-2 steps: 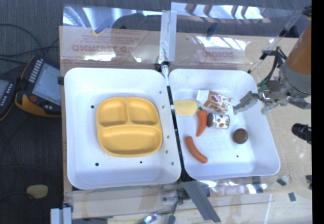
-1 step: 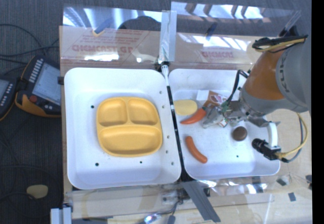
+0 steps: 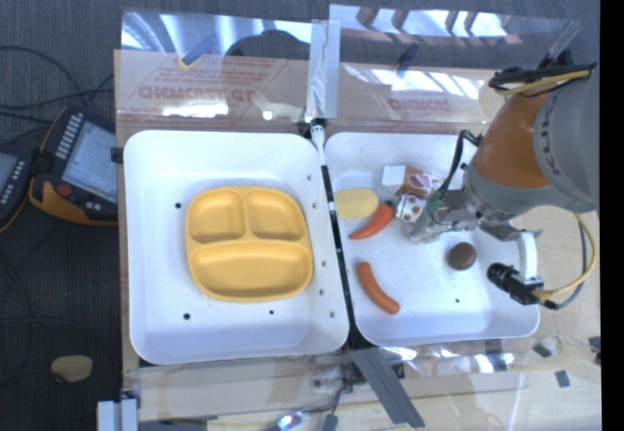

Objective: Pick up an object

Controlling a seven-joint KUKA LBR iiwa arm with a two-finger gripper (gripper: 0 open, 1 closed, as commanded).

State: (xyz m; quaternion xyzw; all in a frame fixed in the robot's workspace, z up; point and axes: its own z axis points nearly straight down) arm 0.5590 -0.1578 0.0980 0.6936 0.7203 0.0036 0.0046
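Nearest the camera, at the near edge of the worktop point(image 3: 244, 385), sit metal brackets and clamps, w/ the two white bins just beyond. Left bin point(image 3: 156, 322) holds a yellow divided tray point(image 3: 250, 242), three compartments, lying flat about mid-bin. Right bin point(image 3: 429, 322) has the small stuff: an orange sausage-like piece point(image 3: 377, 287) near the bin's near-left part, lying at a slant; a second orange piece, carrot-shaped point(image 3: 371, 222), further back, its left end just beside a pale yellow round item point(image 3: 356, 202) close to the divider between bins. Right of those, a white block point(image 3: 393, 175) and a brown-and-white packet point(image 3: 417, 187), packet touching or nearly touching the gripper point(image 3: 426, 222). Brown round object point(image 3: 461, 254) sits just near-right of the gripper, apart from it. Arm point(image 3: 526, 151) comes in from the right, orange band visible above the wrist, gripper low over the middle of the right bin, beside the carrot piece's right end. Jaws: can't tell if open or closed, too small and cluttered to read; nothing plainly seen between them. Black cable w/ connector point(image 3: 512, 280) hangs by the bin's right wall. Far side: clear plastic sheeting point(image 3: 341, 58) w/ glare. Left of the bins, on the dark floor, a pendant w/ screen point(image 3: 83, 166).
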